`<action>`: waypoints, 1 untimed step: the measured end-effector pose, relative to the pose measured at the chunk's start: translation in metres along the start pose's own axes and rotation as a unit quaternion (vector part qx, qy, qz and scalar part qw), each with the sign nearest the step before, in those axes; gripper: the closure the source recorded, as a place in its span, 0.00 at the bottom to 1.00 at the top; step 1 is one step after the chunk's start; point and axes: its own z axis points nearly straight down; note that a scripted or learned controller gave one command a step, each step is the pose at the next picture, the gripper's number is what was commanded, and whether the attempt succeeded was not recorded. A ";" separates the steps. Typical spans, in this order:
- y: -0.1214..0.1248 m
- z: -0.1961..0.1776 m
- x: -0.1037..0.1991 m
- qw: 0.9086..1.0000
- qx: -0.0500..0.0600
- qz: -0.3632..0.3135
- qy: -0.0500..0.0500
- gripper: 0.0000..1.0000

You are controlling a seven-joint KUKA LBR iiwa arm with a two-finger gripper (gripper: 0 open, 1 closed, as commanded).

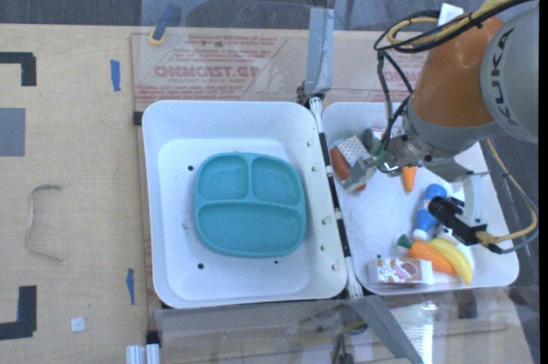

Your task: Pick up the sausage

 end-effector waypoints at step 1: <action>0.001 -0.010 -0.001 1.000 -0.002 0.000 -0.001 1.00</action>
